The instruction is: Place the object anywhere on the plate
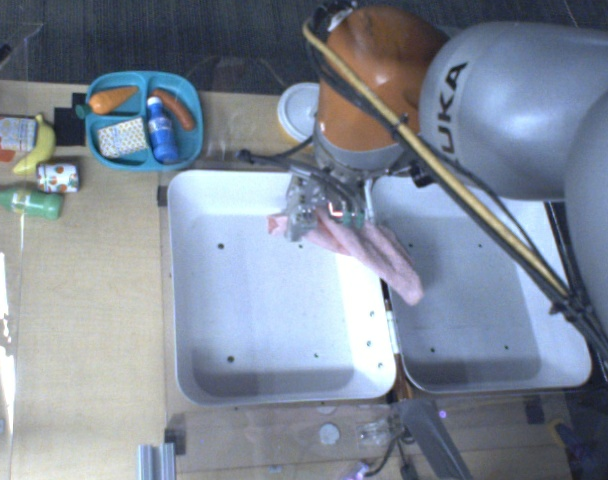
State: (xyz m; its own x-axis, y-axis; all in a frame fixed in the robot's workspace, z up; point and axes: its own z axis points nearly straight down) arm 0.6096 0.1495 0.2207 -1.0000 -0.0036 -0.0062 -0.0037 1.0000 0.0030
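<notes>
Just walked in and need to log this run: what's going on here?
The KUKA arm reaches in over the two white bins, its gripper above the left bin's far right corner. A pink cloth hangs from the gripper and drapes across the divide toward the right bin. Whether the cloth is truly gripped is unclear. A blue plate with toy food sits on the bench beyond the left bin.

The gripper fingers are lost under the wrist, their stance unreadable; the pink cloth's upper end is hidden there; a yellow-rimmed dish at the bench's far edge is half covered by the arm.
</notes>
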